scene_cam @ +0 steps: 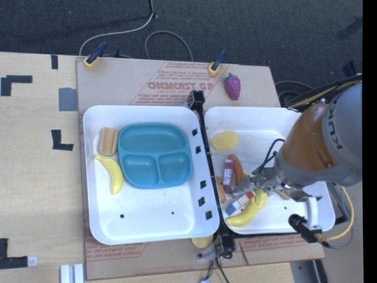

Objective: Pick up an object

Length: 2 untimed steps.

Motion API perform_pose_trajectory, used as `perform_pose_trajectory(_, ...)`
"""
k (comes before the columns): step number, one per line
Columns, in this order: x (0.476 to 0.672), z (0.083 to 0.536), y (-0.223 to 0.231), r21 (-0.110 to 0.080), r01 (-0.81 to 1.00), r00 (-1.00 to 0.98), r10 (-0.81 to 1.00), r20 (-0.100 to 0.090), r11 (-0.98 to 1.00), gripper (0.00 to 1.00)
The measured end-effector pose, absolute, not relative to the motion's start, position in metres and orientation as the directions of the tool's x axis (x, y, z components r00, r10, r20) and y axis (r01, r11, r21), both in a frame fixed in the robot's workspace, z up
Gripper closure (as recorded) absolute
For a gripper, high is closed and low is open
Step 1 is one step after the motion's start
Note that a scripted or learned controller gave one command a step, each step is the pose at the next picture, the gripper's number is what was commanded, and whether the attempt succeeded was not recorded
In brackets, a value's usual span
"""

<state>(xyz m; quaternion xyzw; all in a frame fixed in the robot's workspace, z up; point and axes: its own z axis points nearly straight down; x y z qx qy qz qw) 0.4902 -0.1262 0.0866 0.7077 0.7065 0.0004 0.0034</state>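
While red lettering on the cardboard sheet (pixel 177 84) stays unreadable, the gripper (pixel 250 184), jaw state unclear, hangs in the right bin (pixel 259 122) over a banana (pixel 244 214); the left bin (pixel 147 226) holds a blue tray (pixel 155 155).

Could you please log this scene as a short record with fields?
left bin: blue divided plate, banana, tan bread piece
right bin: yellow round piece, hot dog, second banana, small bottles
outside bins: purple grapes on the board
end effector: low over the right bin's clutter; grasp unclear
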Motion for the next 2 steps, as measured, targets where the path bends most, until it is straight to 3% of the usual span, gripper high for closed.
perform_pose_trajectory(1, 0.491, 0.098, -0.128, 0.01, 1.0, 0.003, 1.0, -0.008, -0.003, 1.0)
perform_pose_trajectory(2, 0.509, 0.189, -0.046, 0.008, 1.0, -0.011, 1.0, 0.003, 0.011, 1.0)
